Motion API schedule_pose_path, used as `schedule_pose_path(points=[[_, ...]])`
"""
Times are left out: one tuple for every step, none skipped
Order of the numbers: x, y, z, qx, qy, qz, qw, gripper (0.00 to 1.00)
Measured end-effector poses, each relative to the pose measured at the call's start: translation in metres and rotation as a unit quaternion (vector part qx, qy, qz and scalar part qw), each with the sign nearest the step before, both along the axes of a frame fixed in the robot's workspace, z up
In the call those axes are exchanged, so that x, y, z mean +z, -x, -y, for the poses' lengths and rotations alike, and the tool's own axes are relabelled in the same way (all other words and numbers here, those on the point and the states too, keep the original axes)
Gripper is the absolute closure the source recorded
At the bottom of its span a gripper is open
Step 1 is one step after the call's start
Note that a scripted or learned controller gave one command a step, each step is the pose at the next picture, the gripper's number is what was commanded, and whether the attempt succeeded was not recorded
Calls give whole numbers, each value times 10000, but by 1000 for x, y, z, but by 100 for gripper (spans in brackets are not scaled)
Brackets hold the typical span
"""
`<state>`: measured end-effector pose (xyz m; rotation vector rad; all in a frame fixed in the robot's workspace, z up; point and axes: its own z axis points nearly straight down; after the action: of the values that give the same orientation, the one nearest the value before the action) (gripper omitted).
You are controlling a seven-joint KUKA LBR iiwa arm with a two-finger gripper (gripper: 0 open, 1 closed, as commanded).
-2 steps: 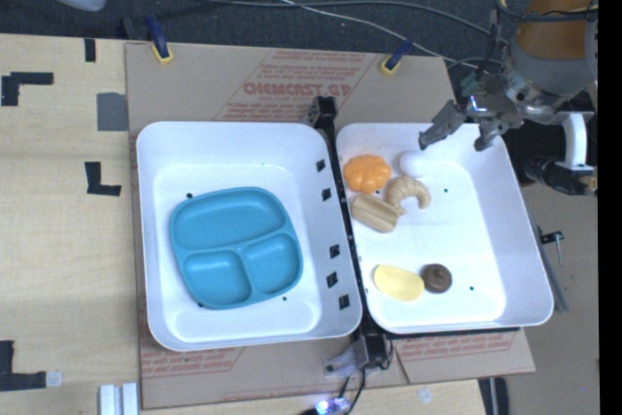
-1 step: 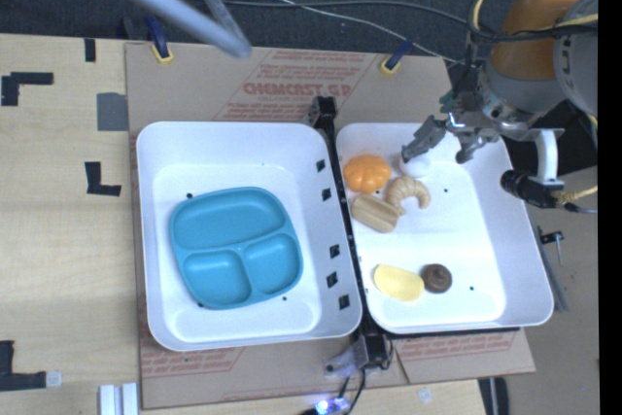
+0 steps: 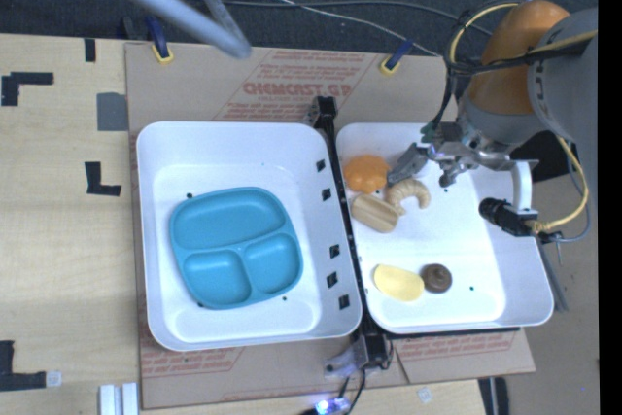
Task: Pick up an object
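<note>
1. Two shallow white bins side by side on a cardboard-covered bench: left bin (image 3: pixel 155 209), right bin (image 3: pixel 505 296), a black divider strip between them.
2. In the left bin, a light blue sectioned tray (image 3: pixel 236 244), lying flat, three compartments, nothing in them.
3. In the right bin, toward its far left corner: an orange round object (image 3: pixel 365 173), just beside it on the near side a tan bread-like piece (image 3: pixel 374 213), and to the right of that a pale curved croissant-shaped piece (image 3: pixel 412 194), touching or nearly touching the tan one.
4. Toward the near edge of the right bin: a yellow lemon-like object (image 3: pixel 397 282) with a small brown round object (image 3: pixel 437 278) just beside it on the right.
5. Reaching in from the right, grey arm with an orange band (image 3: pixel 505 53) above the wrist, cables looping around it.
6. Gripper (image 3: pixel 425 168) low over the far part of the right bin, fingers spread apart, one finger (image 3: pixel 406 164) pointing toward the orange round object, the other just above the croissant-shaped piece.
7. Nothing clamped between the fingers; all five small objects resting on the bin floor.
</note>
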<state>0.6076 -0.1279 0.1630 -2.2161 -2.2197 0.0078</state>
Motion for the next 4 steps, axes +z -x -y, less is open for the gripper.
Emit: schedule_pose_path(points=[[-56,8,-9,0,-2,1,10000,0],[-43,7,-9,9,1,21,10000,100],[19,10,-7,-2,3,47,10000,100],[67,5,0,-4,8,56,10000,100]])
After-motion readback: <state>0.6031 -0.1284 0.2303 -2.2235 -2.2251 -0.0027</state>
